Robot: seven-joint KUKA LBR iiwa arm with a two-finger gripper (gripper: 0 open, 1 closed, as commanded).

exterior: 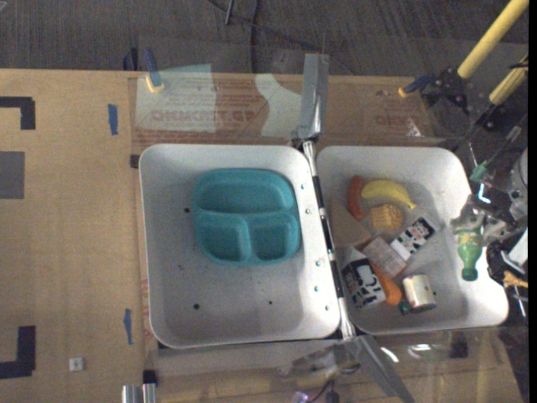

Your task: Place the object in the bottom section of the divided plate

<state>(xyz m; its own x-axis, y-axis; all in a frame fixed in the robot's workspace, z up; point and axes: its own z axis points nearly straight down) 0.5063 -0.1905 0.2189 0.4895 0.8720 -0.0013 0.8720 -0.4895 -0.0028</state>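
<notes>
A teal divided plate lies in the left bin, with one wide section at the far side and two smaller ones toward the near side; nothing lies in it. The loose objects are in the right bin: a red sausage, a banana, a yellow waffle piece, a cow-patterned carton, a carrot, a small can and a green bottle. My gripper hangs at the right bin's right rim, just right of the green bottle, partly cut off by the picture's edge.
A black-and-white box and a tan packet lie beside the carrot. A metal divider separates the two bins. Yellow-handled clamps and cables stand at the back right. Brown cardboard covers the bench to the left.
</notes>
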